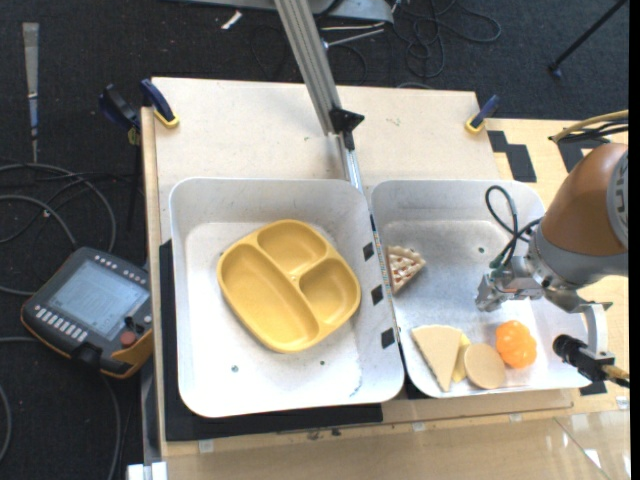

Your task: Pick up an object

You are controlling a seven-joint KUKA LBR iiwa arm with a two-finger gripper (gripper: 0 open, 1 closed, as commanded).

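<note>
The right bin [440, 213] holds a waffle-patterned wedge [403, 266] by its left wall. Along its front lie a pale yellow cheese wedge [437, 353], a tan round disc [485, 366] and an orange fruit [515, 344]. My gripper [494, 292] hangs over the right part of this bin, just above and left of the orange fruit, with nothing visibly held. The grey arm with its orange band [590, 213] comes in from the right.
The left bin [200, 218] holds a yellow divided plate [288, 284]. A metal pole [312, 53] slants down to the seam between the bins. A teach pendant [88, 310] lies on the floor at left. Yellow clamps [165, 118] hold the bench's back corners.
</note>
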